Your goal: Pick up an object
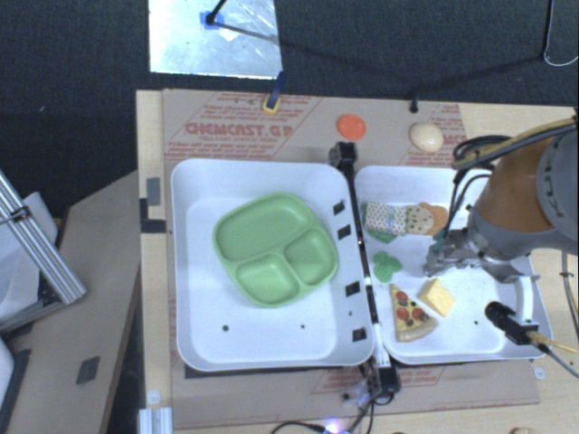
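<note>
Gripper (441,259) low in the right bin (470,346), just above the cheese (438,297).

The cheese lies beside a pizza slice (410,315); a green piece (387,265) and a packet (398,218) sit nearby. I cannot tell the gripper's opening. A green tray (274,248) fills the left bin (199,333).

Dark carpet floor (72,61) surrounds a tan wooden bench (149,278) under even light
</note>
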Action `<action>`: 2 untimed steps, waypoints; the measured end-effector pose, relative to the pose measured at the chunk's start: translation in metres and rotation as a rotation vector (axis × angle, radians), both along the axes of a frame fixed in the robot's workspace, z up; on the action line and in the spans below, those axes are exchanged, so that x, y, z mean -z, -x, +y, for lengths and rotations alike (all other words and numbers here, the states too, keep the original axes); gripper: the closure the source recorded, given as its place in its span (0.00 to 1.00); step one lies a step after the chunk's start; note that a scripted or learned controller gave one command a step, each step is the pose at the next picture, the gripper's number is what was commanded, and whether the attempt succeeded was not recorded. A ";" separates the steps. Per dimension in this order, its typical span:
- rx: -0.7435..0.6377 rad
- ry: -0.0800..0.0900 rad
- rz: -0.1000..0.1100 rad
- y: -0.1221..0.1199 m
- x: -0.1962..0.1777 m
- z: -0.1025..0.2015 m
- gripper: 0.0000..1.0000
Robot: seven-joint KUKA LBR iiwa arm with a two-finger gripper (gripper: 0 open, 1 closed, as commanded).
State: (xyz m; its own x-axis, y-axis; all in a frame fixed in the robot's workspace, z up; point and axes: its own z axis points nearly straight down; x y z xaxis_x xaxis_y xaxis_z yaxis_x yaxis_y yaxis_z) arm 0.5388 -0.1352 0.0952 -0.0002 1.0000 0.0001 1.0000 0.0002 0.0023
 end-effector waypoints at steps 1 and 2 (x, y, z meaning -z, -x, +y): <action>-0.004 0.001 -0.002 -0.005 -0.045 0.005 1.00; -0.004 0.002 -0.004 -0.006 -0.088 0.005 1.00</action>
